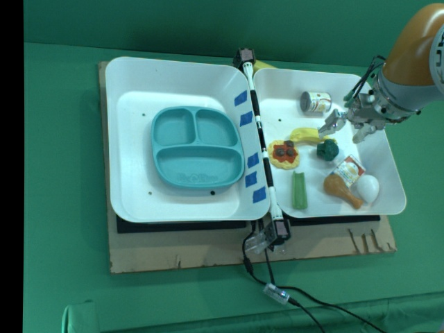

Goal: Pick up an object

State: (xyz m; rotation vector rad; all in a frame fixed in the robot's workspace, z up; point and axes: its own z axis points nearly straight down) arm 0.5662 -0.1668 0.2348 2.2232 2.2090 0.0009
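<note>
White plastic forms both shallow bins; the left bin (132,82) carries a teal divided plate (196,148) near its middle, and the right bin (277,92) carries the toy food from which an object is to be picked. In the right bin, a small can (316,103) is seen lying on its side toward the far edge, a banana (304,134) near the middle, a pizza slice (284,154) just beside the bin's left wall, and a green stalk (300,190) toward the near edge. A broccoli piece (327,149) is noted right of the banana, with a drumstick (341,188), a small packet (348,169) and an egg (368,188) grouped in the near right corner. The gripper (350,121) is held above the right bin, between the can and the broccoli, on the arm (416,54) entering over the bin's right edge. The fingers (331,123) appear spread apart, and nothing is seen between them. The step in hand is judged to be the approach: no object is grasped or lifted yet. The broccoli and the banana's right end lie nearest below the gripper, so either is taken as the likely target. For the next move, a descent is called for with the fingers straddling one item alone, followed by closure and a straight lift; crowding by the banana is judged the main risk to a clean grasp.
</note>
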